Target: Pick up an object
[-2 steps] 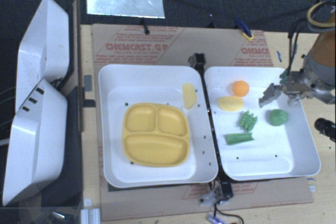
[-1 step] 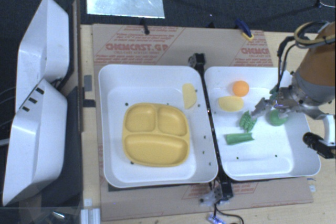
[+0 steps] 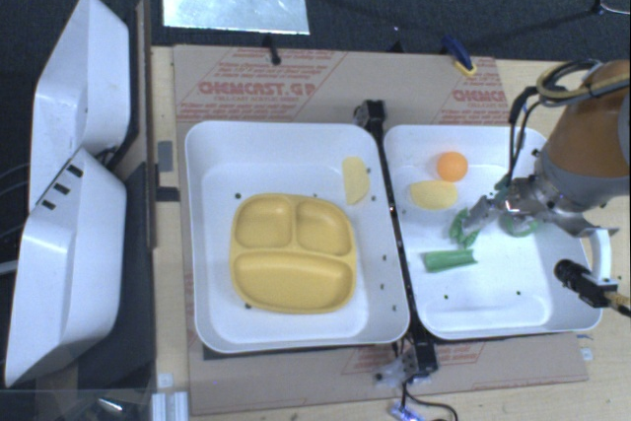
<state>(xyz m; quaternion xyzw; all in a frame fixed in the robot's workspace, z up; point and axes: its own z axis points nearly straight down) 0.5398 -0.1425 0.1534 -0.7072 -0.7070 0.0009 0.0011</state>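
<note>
The right bin (image 3: 493,311) holds an orange ball (image 3: 452,165), a pale yellow oval piece (image 3: 434,195) and a flat green piece (image 3: 449,259). A second green piece (image 3: 460,228) lies just left of my gripper (image 3: 481,212), which hangs low over the middle of this bin, right of the yellow piece. Part of another green thing (image 3: 520,223) shows under the wrist. The view does not reveal whether anything is in the gripper's grasp.
In the left bin (image 3: 212,212) lie a yellow divided plate (image 3: 293,251) and a pale yellow slice (image 3: 355,179) near its right wall. The grey arm with its orange band (image 3: 592,128) covers the right bin's far right side. White housings (image 3: 74,192) stand at the left.
</note>
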